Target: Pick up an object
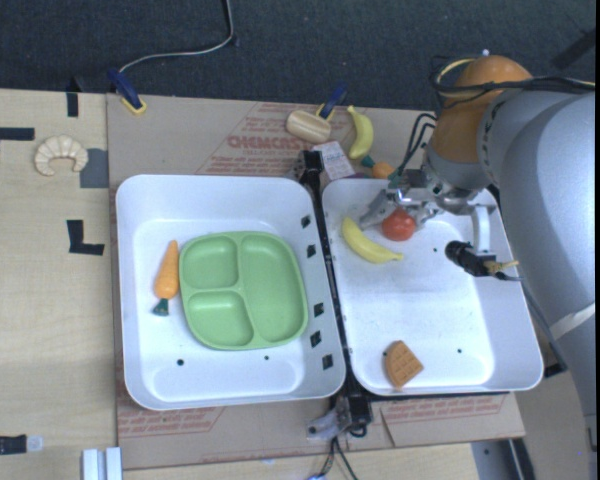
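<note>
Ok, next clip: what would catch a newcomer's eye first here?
Probably the grey arm reaching in from the right, its gripper down in the right bin at a red tomato beside a banana. Next, the green divided plate in the left bin, with a carrot along its left edge.

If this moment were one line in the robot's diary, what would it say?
task: pick up an object | tool: right bin, at red tomato | lift: none seen | nearby: banana | left bin: green tray, carrot

A bulky grey arm [555, 198] with an orange band [470, 103] above the wrist, black cables looping alongside, and a metallic gripper [405, 200].
</note>
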Robot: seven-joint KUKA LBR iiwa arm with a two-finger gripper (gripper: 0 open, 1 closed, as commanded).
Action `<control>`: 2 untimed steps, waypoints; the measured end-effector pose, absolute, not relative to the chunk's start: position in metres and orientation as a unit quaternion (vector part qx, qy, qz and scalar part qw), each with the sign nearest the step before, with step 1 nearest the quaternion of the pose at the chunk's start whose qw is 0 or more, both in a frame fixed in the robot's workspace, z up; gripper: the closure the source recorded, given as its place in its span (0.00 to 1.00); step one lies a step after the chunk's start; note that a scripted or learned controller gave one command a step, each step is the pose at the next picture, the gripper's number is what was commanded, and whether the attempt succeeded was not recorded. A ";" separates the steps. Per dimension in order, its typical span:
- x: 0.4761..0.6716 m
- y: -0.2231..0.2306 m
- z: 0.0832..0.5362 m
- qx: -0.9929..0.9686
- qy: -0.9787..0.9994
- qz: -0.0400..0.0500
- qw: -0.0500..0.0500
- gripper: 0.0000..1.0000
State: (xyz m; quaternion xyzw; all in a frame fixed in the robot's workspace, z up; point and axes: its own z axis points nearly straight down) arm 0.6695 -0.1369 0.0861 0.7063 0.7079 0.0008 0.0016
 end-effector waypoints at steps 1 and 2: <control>0.656 -0.107 0.086 0.707 0.708 0.000 0.001 0.00; 0.656 -0.107 0.096 0.706 0.708 0.000 0.001 1.00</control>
